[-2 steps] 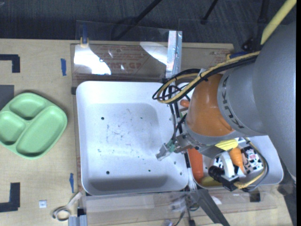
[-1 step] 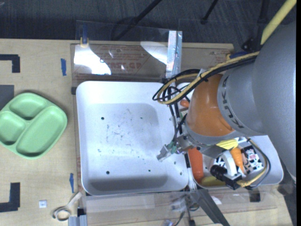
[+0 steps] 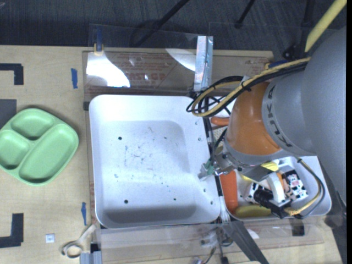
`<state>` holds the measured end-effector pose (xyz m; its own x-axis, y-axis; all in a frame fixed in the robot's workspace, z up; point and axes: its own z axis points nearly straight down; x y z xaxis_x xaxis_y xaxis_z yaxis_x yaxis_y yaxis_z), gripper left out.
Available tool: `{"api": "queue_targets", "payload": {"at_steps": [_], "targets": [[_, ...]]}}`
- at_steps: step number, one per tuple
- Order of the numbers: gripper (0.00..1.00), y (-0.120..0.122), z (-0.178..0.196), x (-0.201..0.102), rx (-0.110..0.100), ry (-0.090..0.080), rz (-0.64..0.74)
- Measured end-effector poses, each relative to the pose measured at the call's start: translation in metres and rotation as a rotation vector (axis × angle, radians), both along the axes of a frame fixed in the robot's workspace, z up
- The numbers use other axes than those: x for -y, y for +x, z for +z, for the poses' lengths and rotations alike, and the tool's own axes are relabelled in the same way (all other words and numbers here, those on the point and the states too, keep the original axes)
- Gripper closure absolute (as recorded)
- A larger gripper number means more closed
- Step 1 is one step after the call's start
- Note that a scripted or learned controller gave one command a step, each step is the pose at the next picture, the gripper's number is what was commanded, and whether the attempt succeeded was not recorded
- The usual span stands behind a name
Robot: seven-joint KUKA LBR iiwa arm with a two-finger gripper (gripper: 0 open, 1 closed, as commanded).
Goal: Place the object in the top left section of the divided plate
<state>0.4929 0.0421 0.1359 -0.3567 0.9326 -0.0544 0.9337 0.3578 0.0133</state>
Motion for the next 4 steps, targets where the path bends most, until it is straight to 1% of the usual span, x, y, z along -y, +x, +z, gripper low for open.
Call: {"api": "queue_targets", "payload": {"at_steps": [1, 2, 3, 4], "targets": [[1.00, -0.012, 0.049, 0.091, -0.035, 0.039, 0.324], [1.00, -0.011, 0.097, 0.145, -0.038, 0.038, 0.392], [1.00, -0.013, 0.105, 0.163, -0.026, 0.047, -0.143], [0.00, -0.013, 0.105, 0.163, -0.027, 0.047, -0.142]]}}
